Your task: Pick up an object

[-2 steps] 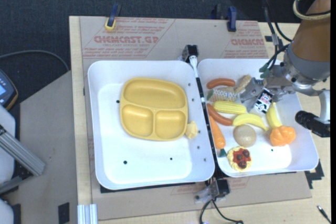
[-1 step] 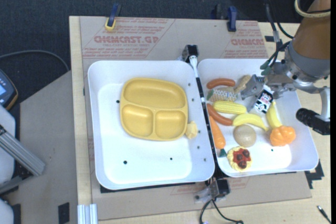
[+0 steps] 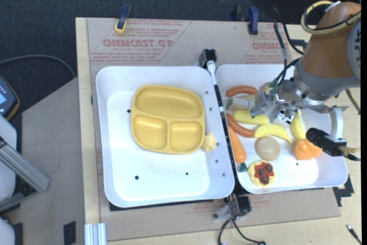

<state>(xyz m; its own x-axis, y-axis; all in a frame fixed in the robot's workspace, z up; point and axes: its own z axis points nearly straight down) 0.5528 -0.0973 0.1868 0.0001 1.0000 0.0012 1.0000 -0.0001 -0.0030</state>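
The right bin (image 3: 321, 178) holds several toy foods. A sausage (image 3: 241, 90) lies at its back left, with a pale corn piece (image 3: 241, 103) just in front of it. Further forward are a yellow banana (image 3: 274, 131), a second sausage (image 3: 239, 125), a carrot (image 3: 238, 148), a beige ball (image 3: 267, 149), an orange piece (image 3: 306, 150) and a small tart with red berries (image 3: 264, 173). My gripper (image 3: 267, 106) hangs low over the bin's back middle, above another banana (image 3: 256, 119) and right of the corn piece. Nothing is visibly held.
The left bin (image 3: 114, 169) carries a yellow three-compartment plate (image 3: 168, 119), and a small yellow piece (image 3: 209, 142) lies at that plate's right edge. A black divider (image 3: 218, 106) runs between the bins. A third banana (image 3: 298, 124) lies under the wrist.
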